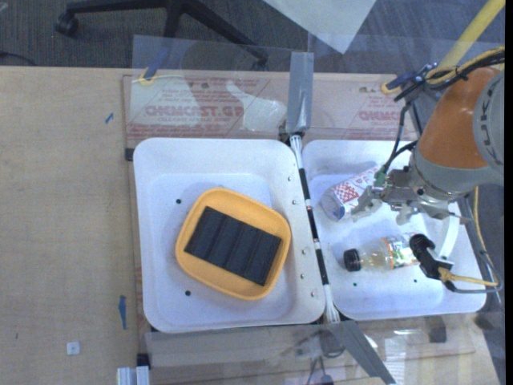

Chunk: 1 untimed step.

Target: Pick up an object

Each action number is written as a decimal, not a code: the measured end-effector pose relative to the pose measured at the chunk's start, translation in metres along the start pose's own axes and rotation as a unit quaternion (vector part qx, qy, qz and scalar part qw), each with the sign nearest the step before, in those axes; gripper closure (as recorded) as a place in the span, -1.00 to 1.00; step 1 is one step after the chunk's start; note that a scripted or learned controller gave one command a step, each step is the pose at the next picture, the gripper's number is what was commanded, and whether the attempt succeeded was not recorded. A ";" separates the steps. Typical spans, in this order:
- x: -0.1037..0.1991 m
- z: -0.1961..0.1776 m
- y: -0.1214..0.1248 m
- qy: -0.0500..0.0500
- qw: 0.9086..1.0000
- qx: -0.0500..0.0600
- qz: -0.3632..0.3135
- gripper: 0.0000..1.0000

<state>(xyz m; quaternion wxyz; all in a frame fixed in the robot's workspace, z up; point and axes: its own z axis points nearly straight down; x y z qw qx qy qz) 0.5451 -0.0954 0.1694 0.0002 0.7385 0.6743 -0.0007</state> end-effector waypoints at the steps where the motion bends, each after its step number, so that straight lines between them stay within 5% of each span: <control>1: -0.005 0.080 -0.026 0.001 0.999 -0.005 -0.052 -1.00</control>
